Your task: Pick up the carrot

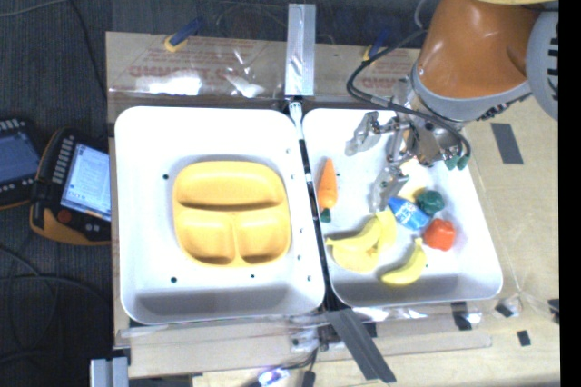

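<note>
Left bin (136,222) is sitting with the yellow divided tray (231,211) taking up its middle, leaving a band of bare white floor all round it. The central divider (307,194) where the two rims meet is running top to bottom between the bins. Carrot (327,183) is lying in the right bin (486,272), just beside that divider on the bin's left wall, long axis roughly parallel to it, so room is tight on its left side and open floor is lying on its right. It's looking orange, short and tapered, with a dark green stub at the lower end. Below it two bananas (363,242) are crowding the lower middle of the bin, with a blue bottle (409,214), a green item (429,201) and a red-orange item (439,234) clustering to their right. Gripper (392,160) is hanging over the upper middle of the right bin, well right of the carrot and apart from it, fingers spread open with nothing between them, one fingertip pointing down near the blue bottle. Arm is reaching in from the upper right.
</note>
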Controlling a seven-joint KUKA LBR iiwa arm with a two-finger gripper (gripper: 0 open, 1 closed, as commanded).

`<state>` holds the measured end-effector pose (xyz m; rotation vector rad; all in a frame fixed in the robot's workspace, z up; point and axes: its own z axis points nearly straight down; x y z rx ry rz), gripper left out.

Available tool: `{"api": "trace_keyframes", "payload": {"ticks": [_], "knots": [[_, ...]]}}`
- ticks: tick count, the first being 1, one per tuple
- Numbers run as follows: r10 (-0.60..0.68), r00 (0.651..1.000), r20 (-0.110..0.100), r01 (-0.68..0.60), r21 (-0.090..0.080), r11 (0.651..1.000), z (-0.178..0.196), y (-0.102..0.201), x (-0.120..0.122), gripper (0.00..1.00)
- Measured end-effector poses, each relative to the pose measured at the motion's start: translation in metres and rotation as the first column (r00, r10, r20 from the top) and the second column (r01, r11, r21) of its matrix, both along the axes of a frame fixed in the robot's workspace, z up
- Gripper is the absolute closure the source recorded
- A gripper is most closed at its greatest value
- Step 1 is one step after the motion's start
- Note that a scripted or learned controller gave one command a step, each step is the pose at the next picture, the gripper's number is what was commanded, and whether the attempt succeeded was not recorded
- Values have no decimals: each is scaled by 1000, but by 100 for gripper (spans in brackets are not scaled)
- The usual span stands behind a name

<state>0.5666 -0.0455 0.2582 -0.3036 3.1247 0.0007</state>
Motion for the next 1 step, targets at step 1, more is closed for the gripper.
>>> {"api": "trace_keyframes", "payload": {"ticks": [1], "knots": [[118,993,1,-118,-1,993,-163,-65,1,0]]}}
